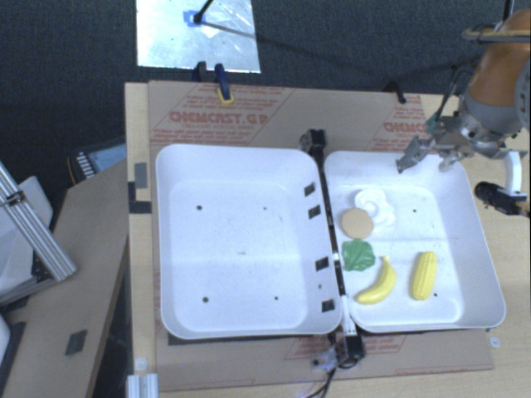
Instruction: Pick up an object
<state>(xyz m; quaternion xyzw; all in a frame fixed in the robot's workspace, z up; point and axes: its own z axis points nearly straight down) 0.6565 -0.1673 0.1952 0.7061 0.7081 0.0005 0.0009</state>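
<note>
Where 2 bins [249, 160] meet, apparently clips [315, 139]

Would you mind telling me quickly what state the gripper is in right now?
Gripper: open, fingers spread and holding nothing, above the far edge of the right bin.

The bench [465, 351] is a light wood surface. A brown cardboard sheet [249, 114] printed with red lettering lies flat on it. Two shallow white bins rest side by side on the sheet, their inner rims touching: the left bin [241, 239] and the right bin [465, 247]. Black clips [319, 214] join the two along the shared edge.
</note>
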